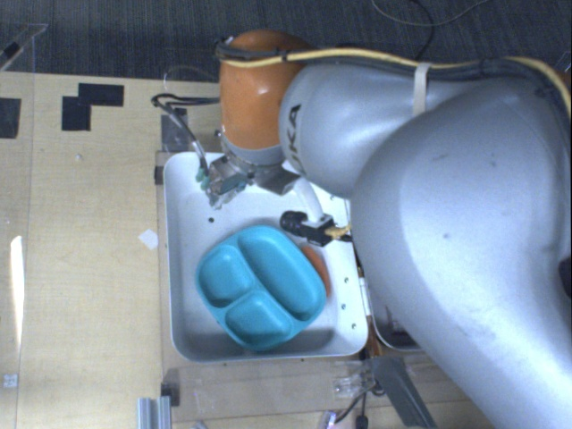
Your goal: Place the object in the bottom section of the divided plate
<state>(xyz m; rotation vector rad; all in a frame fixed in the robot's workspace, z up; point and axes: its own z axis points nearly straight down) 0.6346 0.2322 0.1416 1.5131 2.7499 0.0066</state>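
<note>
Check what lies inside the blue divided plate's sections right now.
All three sections of the blue divided plate look bare. An orange object peeks from behind its right rim, mostly covered. The gripper is above the bin, away from the plate.

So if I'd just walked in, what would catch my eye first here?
Probably the huge grey arm sweeping in from the right, with its orange band near the top middle. Next, the bright blue divided plate lying in the white bin below it, with something orange peeking out at the plate's right edge.
</note>
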